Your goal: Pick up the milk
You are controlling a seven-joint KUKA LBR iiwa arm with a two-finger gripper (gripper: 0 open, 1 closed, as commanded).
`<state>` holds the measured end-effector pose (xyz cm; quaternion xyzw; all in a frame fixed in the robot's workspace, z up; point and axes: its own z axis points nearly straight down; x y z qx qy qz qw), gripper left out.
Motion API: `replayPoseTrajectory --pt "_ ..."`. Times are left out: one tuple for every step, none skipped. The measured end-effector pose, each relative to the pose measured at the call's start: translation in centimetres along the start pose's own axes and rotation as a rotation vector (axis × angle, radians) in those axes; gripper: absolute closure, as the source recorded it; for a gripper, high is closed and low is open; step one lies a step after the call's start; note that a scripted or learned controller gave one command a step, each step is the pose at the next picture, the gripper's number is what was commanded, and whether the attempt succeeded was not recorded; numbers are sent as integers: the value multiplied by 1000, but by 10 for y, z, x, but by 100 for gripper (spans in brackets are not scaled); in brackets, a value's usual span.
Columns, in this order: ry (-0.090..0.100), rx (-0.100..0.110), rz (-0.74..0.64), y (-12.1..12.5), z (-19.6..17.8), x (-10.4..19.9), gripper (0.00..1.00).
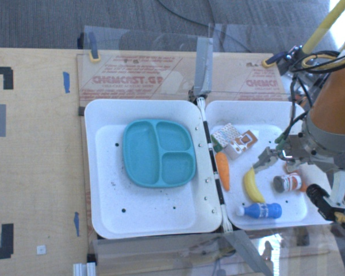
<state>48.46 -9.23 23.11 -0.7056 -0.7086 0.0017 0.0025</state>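
Two white bins sit side by side on a bench, the left bin (98, 171) holding a teal divided plate (159, 153). In the right bin (264, 112) the milk (235, 140), a small carton, lies near the far left corner, with a carrot (222, 171), banana (252, 185), blue bottle (261, 211) and small can (288, 183) nearer the front. The gripper (267, 158) hovers over this bin, right of the milk and apart from it, its fingers spread open around nothing.
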Motion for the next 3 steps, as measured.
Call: replayPoseTrajectory --pt "0 -12 -104 -1 143 -3 0" --pt "0 -14 -101 1 135 -5 100" --pt "-1 -2 1 -3 31 14 100"
